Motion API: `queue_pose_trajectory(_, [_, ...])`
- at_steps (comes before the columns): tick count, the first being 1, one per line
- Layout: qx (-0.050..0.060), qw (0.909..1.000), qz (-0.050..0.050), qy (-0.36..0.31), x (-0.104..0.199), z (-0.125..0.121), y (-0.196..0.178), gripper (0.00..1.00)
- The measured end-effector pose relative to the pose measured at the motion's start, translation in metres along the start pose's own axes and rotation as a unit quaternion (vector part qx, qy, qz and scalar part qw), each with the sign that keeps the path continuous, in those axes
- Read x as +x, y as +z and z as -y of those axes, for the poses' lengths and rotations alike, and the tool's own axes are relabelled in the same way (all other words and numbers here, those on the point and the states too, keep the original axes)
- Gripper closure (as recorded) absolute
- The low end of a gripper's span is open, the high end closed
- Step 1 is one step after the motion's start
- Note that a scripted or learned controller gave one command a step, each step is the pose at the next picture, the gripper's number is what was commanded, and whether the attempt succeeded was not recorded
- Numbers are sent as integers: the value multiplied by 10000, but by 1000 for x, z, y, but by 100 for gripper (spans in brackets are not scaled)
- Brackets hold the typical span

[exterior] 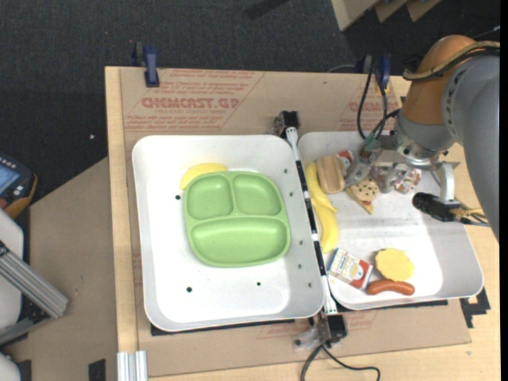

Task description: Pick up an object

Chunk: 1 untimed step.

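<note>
My pincer [373, 173] low in right bin [460, 280], over toy food pile [361, 187]; can't tell its state. Green tray [236, 218] in left bin [159, 276].

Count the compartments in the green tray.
3. The green tray in the left bin has two small compartments side by side along its far edge and one wide compartment along its near edge.
</note>
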<state>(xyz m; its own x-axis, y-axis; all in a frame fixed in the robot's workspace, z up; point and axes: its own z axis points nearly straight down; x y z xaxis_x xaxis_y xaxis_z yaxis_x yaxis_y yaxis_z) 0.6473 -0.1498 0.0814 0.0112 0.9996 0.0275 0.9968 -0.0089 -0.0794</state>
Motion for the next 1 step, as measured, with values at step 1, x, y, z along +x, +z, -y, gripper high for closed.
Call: queue_pose_trajectory(1, [-368,9992,128,-42,2,40,1,0])
